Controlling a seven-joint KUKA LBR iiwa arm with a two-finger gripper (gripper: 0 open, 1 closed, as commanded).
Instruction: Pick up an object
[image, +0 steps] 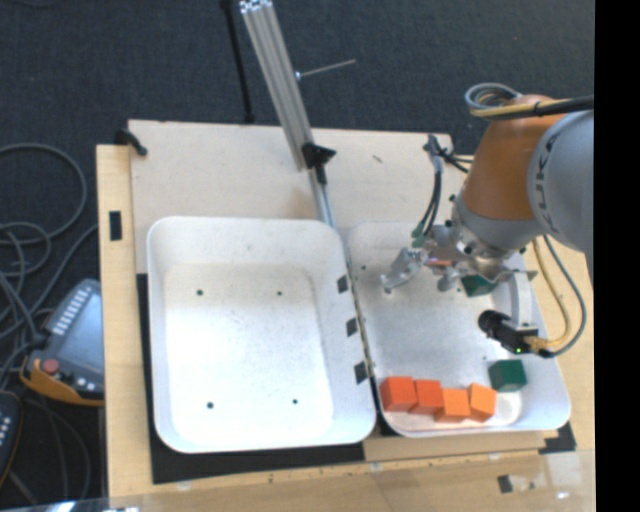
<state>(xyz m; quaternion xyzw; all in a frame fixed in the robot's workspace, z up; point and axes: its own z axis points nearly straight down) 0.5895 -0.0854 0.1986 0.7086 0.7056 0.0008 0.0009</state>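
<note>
a: pincer (415, 268) sits over the upper part of the right bin (400, 330), arm (520, 170) coming in from the right. it looks released, two pale fingers (398, 272) splayed apart, nothing between them.

b: nearest thing to it?

a: bare speckled bin floor straight under it and toward the bench front. small green piece just to its right, tucked under the wrist; cannot tell whether it is an object or part of the tool.

b: the pickable objects?

a: well below the pincer, against the front rim. a row of orange blocks (440, 397) touching one another, close to the front wall. a dark green block (508, 374) down and to the right, just above the row's right end, near the right wall.

b: open room?

a: wide free floor between the pincer and the orange row. to the pincer's left, the shared edge of the two bins is near, with dark clips along it.

b: further out?

a: left bin (250, 330) beyond that edge, white and speckled. a slanted metal rail (285, 95) up and left of the pincer. pale bench board (230, 165), then dark carpet (120, 60); cables and a handheld pendant (68, 340) at far left.
</note>
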